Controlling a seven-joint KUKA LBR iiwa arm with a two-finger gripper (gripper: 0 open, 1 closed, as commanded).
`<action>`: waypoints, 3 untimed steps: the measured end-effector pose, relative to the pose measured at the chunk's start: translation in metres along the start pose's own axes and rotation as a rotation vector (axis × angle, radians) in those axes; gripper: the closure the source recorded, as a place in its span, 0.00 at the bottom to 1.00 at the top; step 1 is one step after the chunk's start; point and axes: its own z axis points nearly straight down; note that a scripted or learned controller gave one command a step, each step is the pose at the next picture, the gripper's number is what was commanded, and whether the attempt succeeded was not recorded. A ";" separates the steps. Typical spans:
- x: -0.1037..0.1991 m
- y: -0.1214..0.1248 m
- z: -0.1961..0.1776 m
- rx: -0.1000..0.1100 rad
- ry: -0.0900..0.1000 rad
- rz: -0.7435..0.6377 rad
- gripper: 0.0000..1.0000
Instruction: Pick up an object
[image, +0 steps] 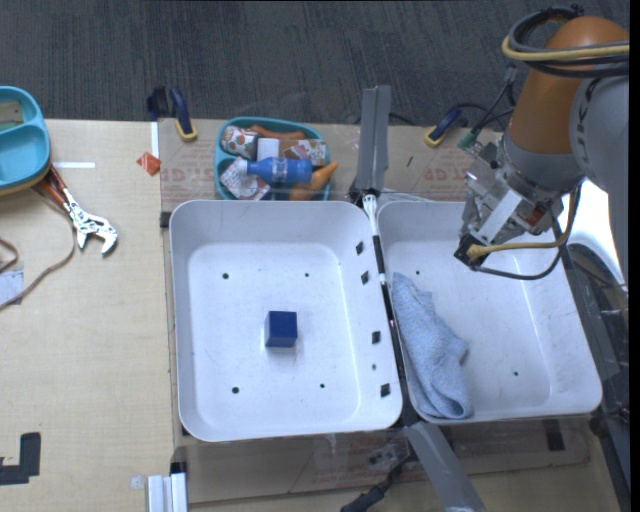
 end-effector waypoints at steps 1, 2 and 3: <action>-0.031 0.028 0.059 0.001 0.000 -0.342 1.00; 0.013 0.070 0.029 -0.003 0.002 -0.270 1.00; -0.056 0.053 0.085 0.000 0.001 -0.511 1.00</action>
